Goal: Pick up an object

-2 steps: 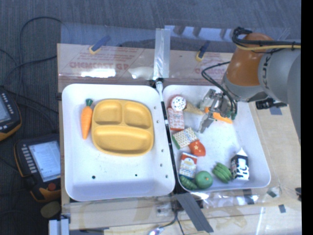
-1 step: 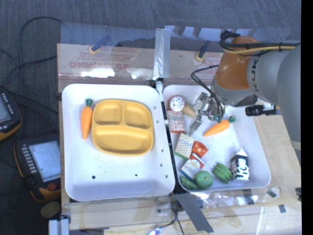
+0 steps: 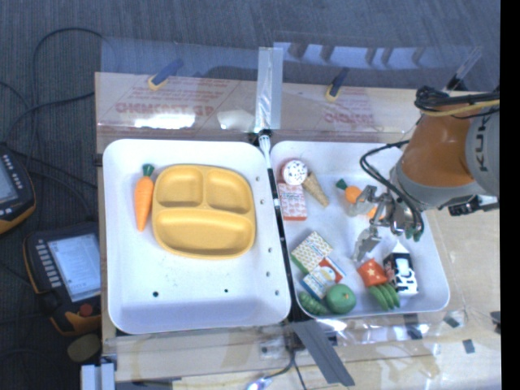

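Observation:
My gripper (image 3: 367,242) hangs low in the right bin (image 3: 422,303), below the grey wrist and its orange band (image 3: 439,149). Just under and right of it lies a red toy (image 3: 372,273). A black and white piece (image 3: 402,273) and a green vegetable (image 3: 386,296) lie close by on the right. A small orange and green toy (image 3: 351,191) sits up and left of the gripper. Nothing shows as held.
The right bin also holds an ice cream cone (image 3: 301,177), a pink box (image 3: 292,202), a checkered packet (image 3: 311,250), a colourful box (image 3: 321,279) and a green ball (image 3: 341,299). In the left bin (image 3: 122,299) are a yellow divided tray (image 3: 203,210) and a carrot (image 3: 144,201).

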Tool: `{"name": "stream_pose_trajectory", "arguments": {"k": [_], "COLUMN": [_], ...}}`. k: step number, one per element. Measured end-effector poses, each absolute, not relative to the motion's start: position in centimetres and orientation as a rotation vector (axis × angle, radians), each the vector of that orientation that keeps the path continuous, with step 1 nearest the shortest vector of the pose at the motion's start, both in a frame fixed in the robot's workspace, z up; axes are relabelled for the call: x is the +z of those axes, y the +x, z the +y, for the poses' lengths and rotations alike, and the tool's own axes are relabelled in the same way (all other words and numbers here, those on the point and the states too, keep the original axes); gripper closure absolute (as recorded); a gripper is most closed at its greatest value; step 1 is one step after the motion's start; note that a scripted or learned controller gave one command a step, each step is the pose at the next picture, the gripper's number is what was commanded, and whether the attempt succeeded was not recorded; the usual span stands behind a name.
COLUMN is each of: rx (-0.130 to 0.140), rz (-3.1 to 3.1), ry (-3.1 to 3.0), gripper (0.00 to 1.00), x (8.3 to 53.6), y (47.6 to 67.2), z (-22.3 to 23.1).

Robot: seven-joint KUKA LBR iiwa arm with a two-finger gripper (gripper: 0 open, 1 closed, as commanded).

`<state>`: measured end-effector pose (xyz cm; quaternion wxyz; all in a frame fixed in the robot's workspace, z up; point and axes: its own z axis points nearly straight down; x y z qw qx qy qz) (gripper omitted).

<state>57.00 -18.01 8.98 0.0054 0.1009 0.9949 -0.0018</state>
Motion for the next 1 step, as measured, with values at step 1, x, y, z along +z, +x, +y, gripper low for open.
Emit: {"name": "stream_pose_trajectory", "arguments": {"k": [1], "rx": [0.000], "rz": [3.072], "ry": [0.606], "gripper": [0.00], "x": [8.95], "y": [61.49], "z": [-13.09]}}
